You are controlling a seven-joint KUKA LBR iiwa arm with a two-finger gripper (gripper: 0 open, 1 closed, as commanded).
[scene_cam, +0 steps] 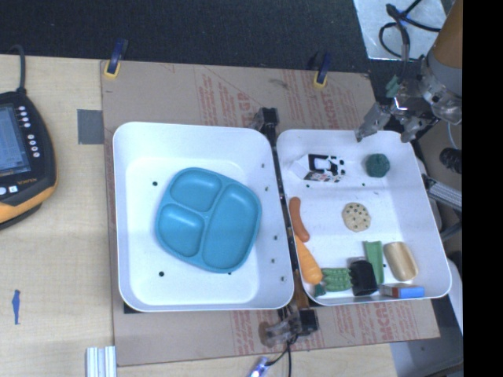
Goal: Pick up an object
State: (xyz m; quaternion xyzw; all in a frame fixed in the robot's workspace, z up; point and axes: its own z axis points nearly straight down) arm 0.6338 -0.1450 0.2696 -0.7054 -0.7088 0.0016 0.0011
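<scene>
My gripper [387,129] hangs over the far right corner of the right bin [428,203], open, with nothing between its fingers. Just below it in that bin lies a dark green ball [378,165]. A black-and-white toy [324,166] lies to the ball's left. A cookie [356,216] sits mid-bin. A sausage [298,219] and a carrot [308,262] lie along the left wall. At the near end are a green block [335,279], a black block [361,276], a green stick [373,256], a bread roll [399,260] and a blue marker [407,292].
The left bin [137,281] holds a blue divided plate [208,219]. A teach pendant [22,154] lies at the bench's left edge. Clamps [115,57] [319,67] stand on the cardboard's far edge. Cables [405,23] hang at the top right.
</scene>
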